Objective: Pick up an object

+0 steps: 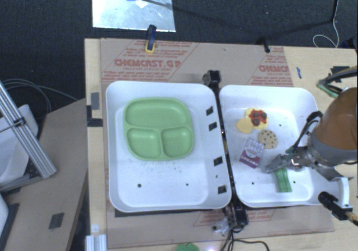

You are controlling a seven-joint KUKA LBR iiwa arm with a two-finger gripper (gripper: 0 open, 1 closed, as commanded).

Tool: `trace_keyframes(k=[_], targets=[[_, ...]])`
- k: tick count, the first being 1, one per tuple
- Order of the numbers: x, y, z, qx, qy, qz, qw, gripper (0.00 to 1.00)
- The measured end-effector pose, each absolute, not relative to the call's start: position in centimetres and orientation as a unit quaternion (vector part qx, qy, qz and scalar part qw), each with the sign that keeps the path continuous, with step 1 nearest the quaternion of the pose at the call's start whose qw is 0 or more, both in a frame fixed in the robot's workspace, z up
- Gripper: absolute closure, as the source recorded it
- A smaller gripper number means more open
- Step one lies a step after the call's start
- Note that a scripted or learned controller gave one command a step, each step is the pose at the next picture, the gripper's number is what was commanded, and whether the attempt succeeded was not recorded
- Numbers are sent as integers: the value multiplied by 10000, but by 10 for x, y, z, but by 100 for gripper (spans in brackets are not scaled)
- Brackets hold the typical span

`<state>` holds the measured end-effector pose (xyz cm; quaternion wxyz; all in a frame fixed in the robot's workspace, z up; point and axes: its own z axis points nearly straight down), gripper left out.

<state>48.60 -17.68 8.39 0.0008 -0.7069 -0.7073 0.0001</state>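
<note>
Camera view caught the gripper (278, 164) low in the right bin (299, 99) — whether open or closed, I couldn't tell. It hung above the green block (282, 181); crowding the clear packet (251, 152), it risked a nudge.

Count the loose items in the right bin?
4: a yellow-and-red piece toward the far wall, a cookie just nearer, a clear packet to its left, a green block by the hand, which may hide more.

My arm (340, 132) reaching in from the right edge, orange band showing above the grey wrist, wrist bent low and pointing left, my gripper (278, 164) angled downward, its dark metal tip too blurred for me to read
</note>
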Motion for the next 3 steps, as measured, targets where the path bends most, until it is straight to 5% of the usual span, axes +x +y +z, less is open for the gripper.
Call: trace_keyframes(k=[1, 2, 3], targets=[[488, -178, 95, -7072, -7070, -10, -24, 100], [558, -100, 86, -7024, -7118, -29, -17, 100], [562, -34, 215, -7025, -7117, -65, -45, 100]])
